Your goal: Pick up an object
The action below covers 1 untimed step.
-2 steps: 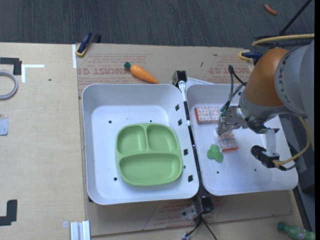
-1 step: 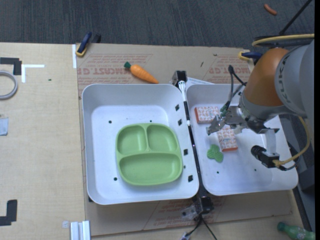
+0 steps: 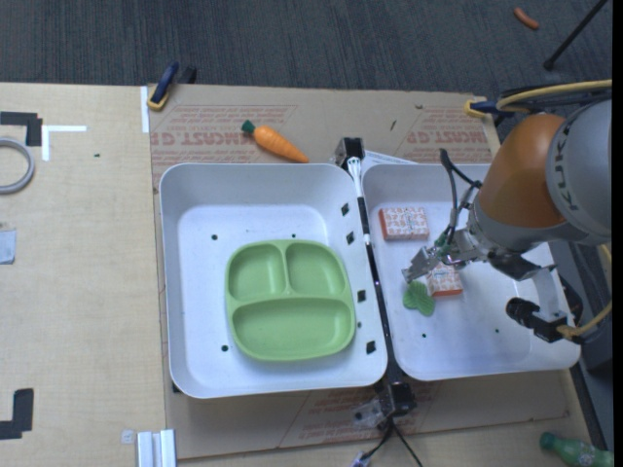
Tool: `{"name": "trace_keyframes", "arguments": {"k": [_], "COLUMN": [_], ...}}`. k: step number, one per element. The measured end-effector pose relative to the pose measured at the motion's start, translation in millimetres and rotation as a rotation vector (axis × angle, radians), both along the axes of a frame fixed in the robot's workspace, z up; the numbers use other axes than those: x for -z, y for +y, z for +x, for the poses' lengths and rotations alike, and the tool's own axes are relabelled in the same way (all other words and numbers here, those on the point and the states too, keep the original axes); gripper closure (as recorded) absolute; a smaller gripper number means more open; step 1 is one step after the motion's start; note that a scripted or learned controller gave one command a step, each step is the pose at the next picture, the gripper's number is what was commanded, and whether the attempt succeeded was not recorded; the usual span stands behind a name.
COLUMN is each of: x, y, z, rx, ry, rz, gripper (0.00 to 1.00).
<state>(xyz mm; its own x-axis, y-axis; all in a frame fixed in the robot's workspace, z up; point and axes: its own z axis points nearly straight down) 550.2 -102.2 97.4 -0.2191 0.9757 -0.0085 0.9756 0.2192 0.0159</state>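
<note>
Green plate [image 3: 290, 301], carrot [image 3: 276, 142] beyond

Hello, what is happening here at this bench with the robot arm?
The grey arm reaches into the right bin, and its gripper is low over a small red-and-white box and a green piece. Another red packet lies further back. The left bin holds a green divided plate. A toy carrot lies outside the bins.
</note>
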Motion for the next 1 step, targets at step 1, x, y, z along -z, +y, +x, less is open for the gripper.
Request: {"name": "trace_keyframes", "arguments": {"k": [1], "x": [-9.8], "y": [-0.8], "z": [0.4], "rx": [0.003], "ry": [0.000], "rz": [0.000], "gripper": [1.00]}}
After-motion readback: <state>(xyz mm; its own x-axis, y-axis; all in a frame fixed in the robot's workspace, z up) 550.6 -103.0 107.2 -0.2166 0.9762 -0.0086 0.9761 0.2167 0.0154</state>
